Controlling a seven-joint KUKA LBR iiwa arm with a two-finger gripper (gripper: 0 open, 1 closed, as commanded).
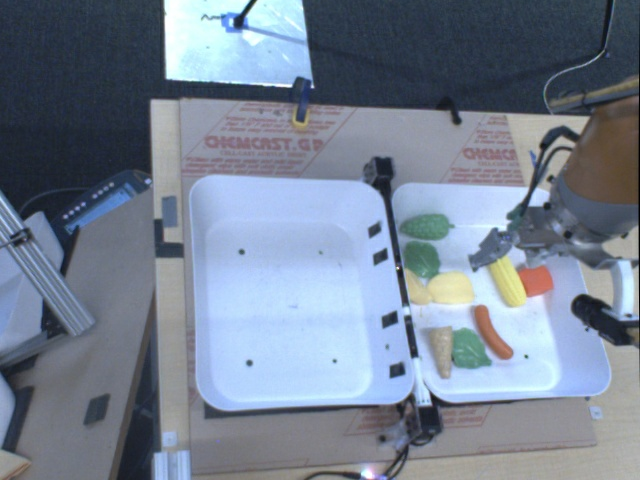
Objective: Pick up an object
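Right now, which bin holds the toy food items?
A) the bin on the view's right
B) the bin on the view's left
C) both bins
A: the corn cob, sausage, yellow piece and green leaves all lie in the right bin, beneath the gripper.

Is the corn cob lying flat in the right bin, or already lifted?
Cannot tell for sure. The corn cob sits within the right bin, beside the orange piece, with the gripper right at its upper end.
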